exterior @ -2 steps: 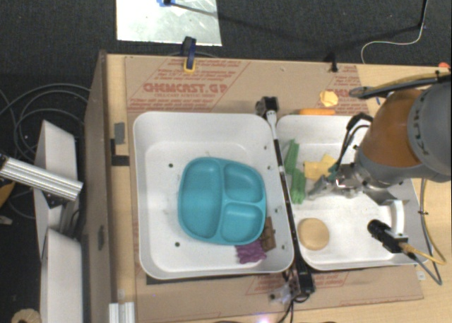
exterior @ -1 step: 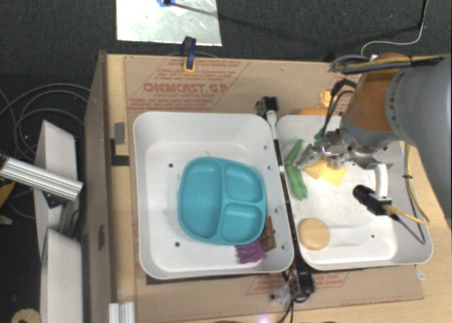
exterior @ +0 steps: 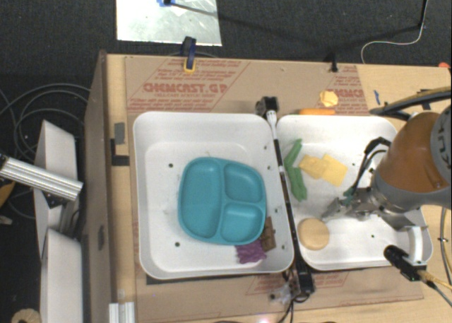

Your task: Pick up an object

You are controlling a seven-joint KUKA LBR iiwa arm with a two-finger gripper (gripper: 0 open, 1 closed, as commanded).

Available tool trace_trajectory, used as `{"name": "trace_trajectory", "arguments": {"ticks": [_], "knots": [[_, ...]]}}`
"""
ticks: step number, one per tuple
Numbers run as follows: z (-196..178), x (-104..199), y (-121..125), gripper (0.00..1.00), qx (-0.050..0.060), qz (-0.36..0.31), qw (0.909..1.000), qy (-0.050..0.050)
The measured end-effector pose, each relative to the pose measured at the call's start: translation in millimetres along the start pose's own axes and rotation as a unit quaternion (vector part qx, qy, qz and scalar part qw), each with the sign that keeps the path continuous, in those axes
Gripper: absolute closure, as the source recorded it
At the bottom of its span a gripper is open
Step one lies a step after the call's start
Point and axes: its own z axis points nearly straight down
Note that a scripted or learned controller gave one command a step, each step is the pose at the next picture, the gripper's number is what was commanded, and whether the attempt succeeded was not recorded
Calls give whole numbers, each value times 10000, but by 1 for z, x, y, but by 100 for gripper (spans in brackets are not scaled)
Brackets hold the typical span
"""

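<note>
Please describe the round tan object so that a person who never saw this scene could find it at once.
Look at the right white bin, where the arm reaches in. Near its front-left corner lies the round tan object, like a small bun, just left of the tool. The yellow piece and green pieces lie farther back; only this one is round.
</note>
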Motion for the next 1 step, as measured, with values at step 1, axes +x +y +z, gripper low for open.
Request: {"name": "trace_trajectory", "arguments": {"ticks": [1], "knots": [[-3,-2,90,0,-91,-61,9999,-23]]}}
